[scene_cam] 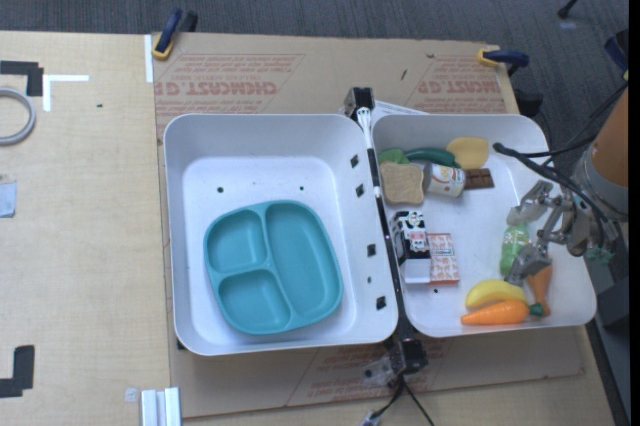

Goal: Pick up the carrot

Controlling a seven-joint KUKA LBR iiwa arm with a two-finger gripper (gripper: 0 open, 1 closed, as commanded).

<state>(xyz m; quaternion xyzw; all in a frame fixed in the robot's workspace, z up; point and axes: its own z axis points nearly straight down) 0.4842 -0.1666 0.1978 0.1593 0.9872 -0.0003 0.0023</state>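
Lying below fingers, carrot, apart

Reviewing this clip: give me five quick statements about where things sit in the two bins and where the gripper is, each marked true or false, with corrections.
1. The teal divided plate lies in the left bin. True.
2. The carrot lies on the teal divided plate. False: it lies in the right bin, near the front edge.
3. The banana lies right next to the carrot. True.
4. The gripper is over the left bin. False: it is over the right bin, just above and to the right of the banana and carrot.
5. The slice of bread is in the right bin, close to the divider between the bins. True.
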